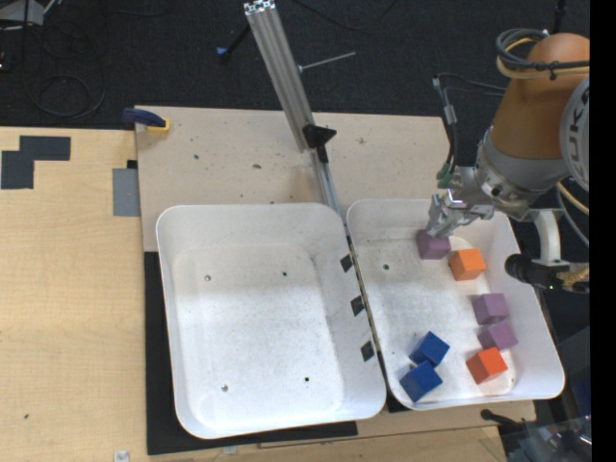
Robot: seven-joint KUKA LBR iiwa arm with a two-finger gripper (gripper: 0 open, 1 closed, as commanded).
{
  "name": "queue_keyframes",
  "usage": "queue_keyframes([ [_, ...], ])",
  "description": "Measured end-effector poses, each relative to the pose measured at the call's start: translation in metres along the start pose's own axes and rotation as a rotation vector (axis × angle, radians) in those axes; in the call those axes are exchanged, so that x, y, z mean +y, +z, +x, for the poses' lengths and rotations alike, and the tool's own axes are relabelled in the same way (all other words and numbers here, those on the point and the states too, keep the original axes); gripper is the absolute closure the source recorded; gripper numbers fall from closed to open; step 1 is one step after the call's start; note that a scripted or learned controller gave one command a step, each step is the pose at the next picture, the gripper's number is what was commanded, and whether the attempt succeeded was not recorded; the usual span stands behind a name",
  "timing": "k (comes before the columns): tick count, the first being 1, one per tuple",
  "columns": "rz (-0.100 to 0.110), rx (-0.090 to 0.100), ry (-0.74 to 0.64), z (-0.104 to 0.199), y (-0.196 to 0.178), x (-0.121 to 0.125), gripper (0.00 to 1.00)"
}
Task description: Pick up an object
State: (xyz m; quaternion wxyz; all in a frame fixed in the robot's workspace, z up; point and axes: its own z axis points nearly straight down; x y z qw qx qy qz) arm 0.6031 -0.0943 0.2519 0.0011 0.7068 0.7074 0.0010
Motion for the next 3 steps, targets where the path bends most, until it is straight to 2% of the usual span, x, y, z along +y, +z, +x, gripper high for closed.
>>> queue_keyframes([
  [2, 0.008, 0.002, -0.004, 0.108, 0.027, -0.005, 1.0],
  [3, 0.006, 0.003, -0.005, 0.169, 0.02, -0.012, 1.0],
])
